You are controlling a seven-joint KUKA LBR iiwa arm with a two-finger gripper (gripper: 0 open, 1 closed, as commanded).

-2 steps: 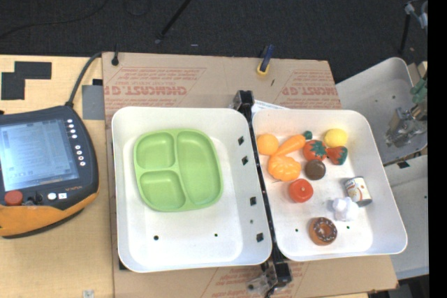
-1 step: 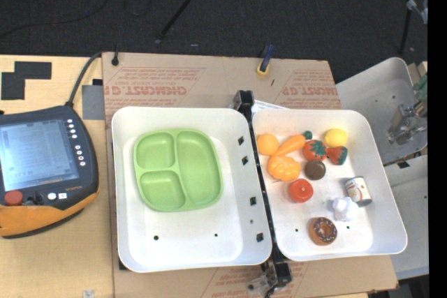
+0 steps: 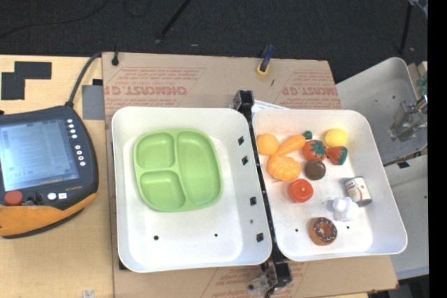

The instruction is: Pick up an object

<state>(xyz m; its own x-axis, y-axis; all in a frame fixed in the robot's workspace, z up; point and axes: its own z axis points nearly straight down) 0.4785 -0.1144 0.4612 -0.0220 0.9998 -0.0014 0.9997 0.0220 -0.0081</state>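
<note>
The right bin holds several toy foods. An orange, a carrot and a yellow lemon lie along its far side. Close together in the middle are a red-and-green piece, a strawberry, a dark brown round piece, an orange pepper and a red tomato. Nearer the front are a small can on its side, a white object and a chocolate donut.
The left bin holds a green divided plate. A teach pendant rests on the bench at far left. A blue-and-yellow clamp sits on the cardboard behind the bins. A grey metal plate lies at right.
</note>
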